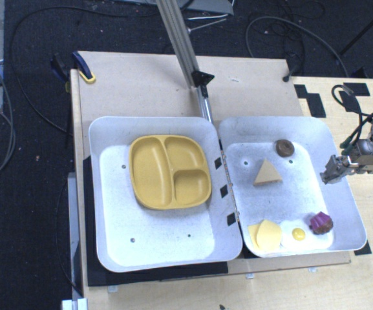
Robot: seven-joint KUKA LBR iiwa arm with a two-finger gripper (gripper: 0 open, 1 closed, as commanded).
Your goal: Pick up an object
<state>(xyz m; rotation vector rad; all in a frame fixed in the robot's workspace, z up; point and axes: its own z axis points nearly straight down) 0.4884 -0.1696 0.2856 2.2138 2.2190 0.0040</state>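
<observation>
From my feed the claw [333,171] sits at the rt rim of the rt bin [341,192], low over the edge. It's small and dark here; I can't tell how it stands, released or clenched, and I see nothing gripped in it. Doesn't look to be touching any obj.

Rt bin contents: a tan wedge [267,174], triangular, matte, near the bin's middle, well apart from the claw. A brown round disc [284,148] just up and rt of the wedge. A purple lump [320,223], crumpled-looking, near the front rt corner, closest obj to the claw but still apart. A small yellow ball [298,234] just left of it. A pale yellow rounded slab [266,236] at the front left of that bin, smooth surface.

Left bin [108,237], speckled white, shallow, rounded corners: holds a mustard plastic tray [170,172] w/ three compartments, glossy, lying flat.

Bench [141,82] is plain tan board; a metal rail [176,31] runs diag. across the top to the seam between bins.
</observation>
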